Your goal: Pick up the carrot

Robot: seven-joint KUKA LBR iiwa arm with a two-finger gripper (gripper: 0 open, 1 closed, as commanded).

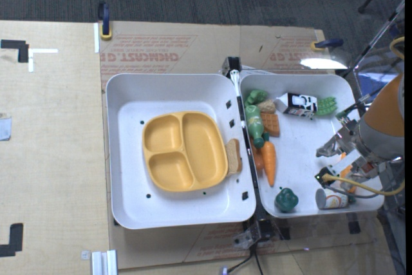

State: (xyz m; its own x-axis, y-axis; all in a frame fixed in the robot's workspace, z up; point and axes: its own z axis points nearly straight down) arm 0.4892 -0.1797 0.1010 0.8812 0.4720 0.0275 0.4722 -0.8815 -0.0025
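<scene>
Carrot lay in the right bin against its left wall, tip toward the camera, well apart from the gripper; gripper state could not be determined. Likely rigid, light, smooth plastic: grasp across the thick middle.

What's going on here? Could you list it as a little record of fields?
goal: pick up the carrot
carrot: lying in the right bin, by its left wall, not held
arm's gripper: over the right bin's right side, apart from the carrot
left bin: holds a yellow divided plate
near carrot: green bottle, broccoli
</scene>
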